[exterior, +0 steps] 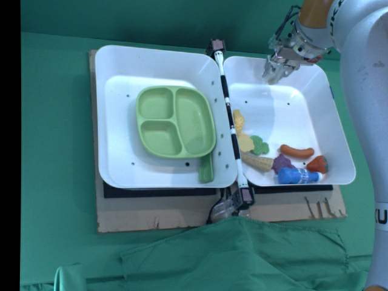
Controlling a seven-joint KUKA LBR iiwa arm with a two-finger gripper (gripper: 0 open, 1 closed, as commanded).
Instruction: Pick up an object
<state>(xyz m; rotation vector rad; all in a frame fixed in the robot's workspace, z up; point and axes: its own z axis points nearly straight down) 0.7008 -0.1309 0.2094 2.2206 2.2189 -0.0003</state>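
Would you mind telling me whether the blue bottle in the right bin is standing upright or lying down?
Lying down: the blue bottle rests on its side along the right bin's near wall, its cap pointing right.

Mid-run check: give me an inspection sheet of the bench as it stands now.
Surface: two shallow white bins side by side, left bin, right bin, on cardboard.
Job's things: small toys in right bin's near part: orange sausage, blue bottle, red strawberry, waffle cone.
Clutter: light green divided plate in left bin.
Grippers: gripper above right bin's far edge, holding nothing.
Cables: bundle at wrist.
Surroundings: green cloth.
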